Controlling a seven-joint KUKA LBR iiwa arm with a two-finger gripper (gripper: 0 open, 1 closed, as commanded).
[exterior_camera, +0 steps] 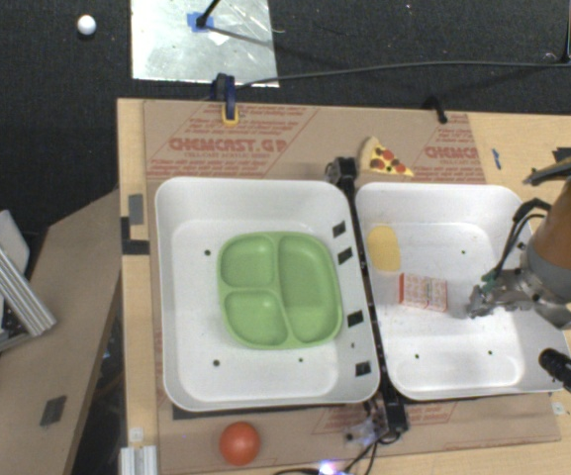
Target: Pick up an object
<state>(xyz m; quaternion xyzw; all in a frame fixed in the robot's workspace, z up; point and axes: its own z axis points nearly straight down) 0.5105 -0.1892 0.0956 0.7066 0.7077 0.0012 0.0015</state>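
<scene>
An orange ball lies on the desk before the left bin, which holds a green divided plate. My tool hangs low in the right bin; I cannot tell its grip. Just beside it lies a red-and-white packet, then a yellow piece. A toy pizza slice rests beyond.

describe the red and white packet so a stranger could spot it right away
Look in the right bin, near its middle. The packet lies flat just below the yellow piece, left of the tool. It alone is rectangular with red print on white.
</scene>
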